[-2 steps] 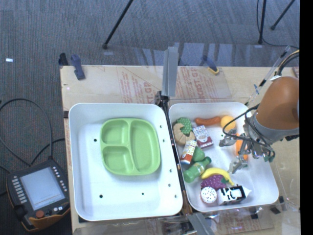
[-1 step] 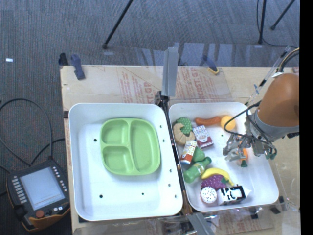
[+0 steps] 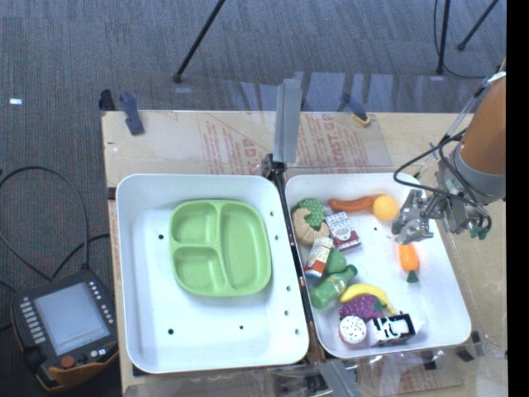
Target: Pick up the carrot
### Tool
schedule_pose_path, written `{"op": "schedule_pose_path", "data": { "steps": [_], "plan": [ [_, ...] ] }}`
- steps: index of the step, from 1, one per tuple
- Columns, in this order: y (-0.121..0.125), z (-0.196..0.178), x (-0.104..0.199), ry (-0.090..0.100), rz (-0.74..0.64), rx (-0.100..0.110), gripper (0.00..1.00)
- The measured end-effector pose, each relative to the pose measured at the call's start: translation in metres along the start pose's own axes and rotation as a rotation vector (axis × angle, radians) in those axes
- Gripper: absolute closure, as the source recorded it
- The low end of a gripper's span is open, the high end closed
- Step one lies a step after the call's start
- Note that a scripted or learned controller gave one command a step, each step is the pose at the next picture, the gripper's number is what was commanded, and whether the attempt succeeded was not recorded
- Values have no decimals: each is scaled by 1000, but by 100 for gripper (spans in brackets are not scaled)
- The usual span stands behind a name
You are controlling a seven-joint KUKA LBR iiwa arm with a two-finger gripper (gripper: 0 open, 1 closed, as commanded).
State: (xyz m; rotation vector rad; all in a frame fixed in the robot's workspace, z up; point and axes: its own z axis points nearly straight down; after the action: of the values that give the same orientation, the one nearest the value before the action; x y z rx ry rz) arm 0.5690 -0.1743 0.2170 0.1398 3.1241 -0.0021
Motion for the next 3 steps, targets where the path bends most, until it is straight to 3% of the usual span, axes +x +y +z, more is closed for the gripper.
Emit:
{"op": "schedule_pose_path", "data": {
  "steps": [1, 2, 3],
  "plan": [
    [-18, 15, 79, 14, -440, -6, 100],
    [-41, 129, 70, 15, -346, -6, 100],
    [-40, 122, 61, -10, -348, 1, 0]
  ]
}}
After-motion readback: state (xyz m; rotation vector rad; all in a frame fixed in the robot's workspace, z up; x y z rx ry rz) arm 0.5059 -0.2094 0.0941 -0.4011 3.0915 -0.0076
